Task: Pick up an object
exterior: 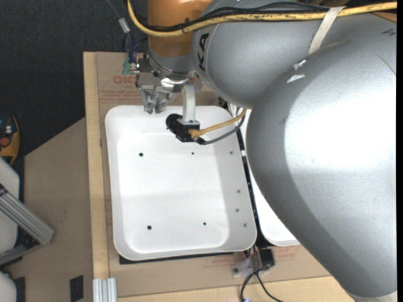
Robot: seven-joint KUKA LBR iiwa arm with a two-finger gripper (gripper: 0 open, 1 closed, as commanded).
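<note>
My gripper [153, 107] hangs over the far edge of the left white bin [126, 231], near its back left corner. Its two short metal fingers [149, 106] point down and stand close together. I see nothing between them. No loose object shows on the bin floor, only several small dark dots. The grey arm with its orange band comes in from the upper right and hides most of the right bin [274, 231].
The bins rest on a brown board [94, 168] on the bench. A metal rail [28, 216] lies off the board at the lower left. A small black connector [264, 257] sits at the front edge between the bins.
</note>
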